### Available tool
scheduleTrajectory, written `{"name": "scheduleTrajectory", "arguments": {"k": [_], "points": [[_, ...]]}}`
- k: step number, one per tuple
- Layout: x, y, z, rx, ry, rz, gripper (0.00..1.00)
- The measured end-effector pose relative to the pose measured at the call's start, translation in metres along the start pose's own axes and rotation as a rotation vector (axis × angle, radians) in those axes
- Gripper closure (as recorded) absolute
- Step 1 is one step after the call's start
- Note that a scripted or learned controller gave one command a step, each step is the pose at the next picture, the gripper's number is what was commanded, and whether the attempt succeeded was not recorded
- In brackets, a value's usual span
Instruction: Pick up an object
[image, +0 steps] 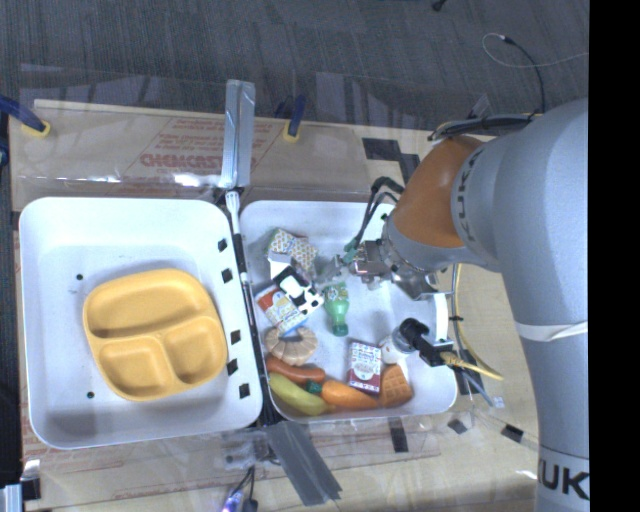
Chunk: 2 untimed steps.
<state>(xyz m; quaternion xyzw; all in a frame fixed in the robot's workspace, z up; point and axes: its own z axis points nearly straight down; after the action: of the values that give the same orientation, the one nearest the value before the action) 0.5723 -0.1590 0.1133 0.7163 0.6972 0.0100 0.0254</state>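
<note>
Where the right bin comes nearest the camera, a yellow banana and an orange carrot lie along its front wall, below the green bottle in the picture. A small red carton stands just beyond the carrot, below and right of the green bottle, with an orange wedge touching its right side. A round tan biscuit lies left of the carton, below and left of the green bottle.

The green bottle lies near the middle of the bin, apart from the walls. Just left of it are a blue and red packet and a black-and-white patched block, close together. A black part of the arm's fittings shows to the bottle's right.

Just beyond the green bottle, up and right, the gripper hangs low inside the bin. I cannot tell whether it is wide or narrow, and nothing is seen held in it. A patterned box lies beyond and left of the bottle.

Well left of the bottle, the left bin holds a yellow divided plate. Both bins sit on the worktop.
</note>
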Motion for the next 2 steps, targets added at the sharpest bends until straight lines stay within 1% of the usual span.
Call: {"name": "scheduleTrajectory", "arguments": {"k": [1, 2], "points": [[0.030, 0.034, 0.018, 0.047, 0.016, 0.126, 0.00], [0.017, 0.046, 0.018, 0.045, 0.023, -0.011, 0.00]]}}
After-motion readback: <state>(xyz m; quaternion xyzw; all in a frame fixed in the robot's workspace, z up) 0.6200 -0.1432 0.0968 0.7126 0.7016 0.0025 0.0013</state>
